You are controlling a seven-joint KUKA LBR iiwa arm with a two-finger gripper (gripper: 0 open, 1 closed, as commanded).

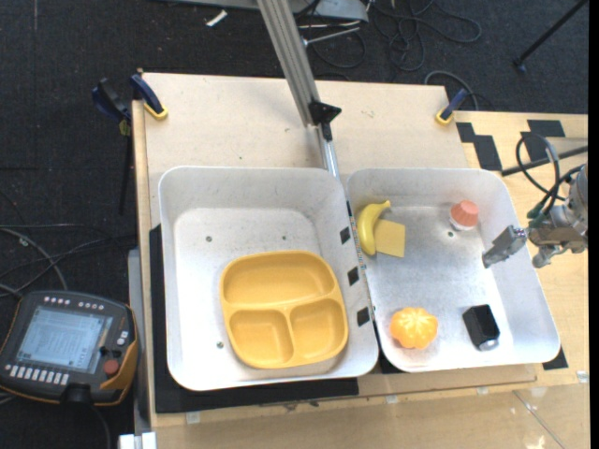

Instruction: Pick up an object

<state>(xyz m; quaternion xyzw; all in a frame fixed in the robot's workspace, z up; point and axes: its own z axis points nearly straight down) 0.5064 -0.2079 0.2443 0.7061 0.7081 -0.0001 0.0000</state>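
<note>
The right bin (pixel 440 269) holds a yellow banana (pixel 371 223) with a yellow block (pixel 391 239) against it at the back left. A small red and white object (pixel 463 215) lies at the back right, an orange (pixel 414 328) at the front and a black box (pixel 481 326) at the front right. My gripper (pixel 522 249) hovers over the bin's right rim, open, with nothing between its fingers. It is to the right of the red object and behind the black box.
The left bin (pixel 243 223) holds a yellow divided plate (pixel 281 307). A slanted metal pole (pixel 295 54) rises from between the bins at the back. Clamps sit at the bench's back corners, and a teach pendant (pixel 65 344) lies at the lower left, off the bench.
</note>
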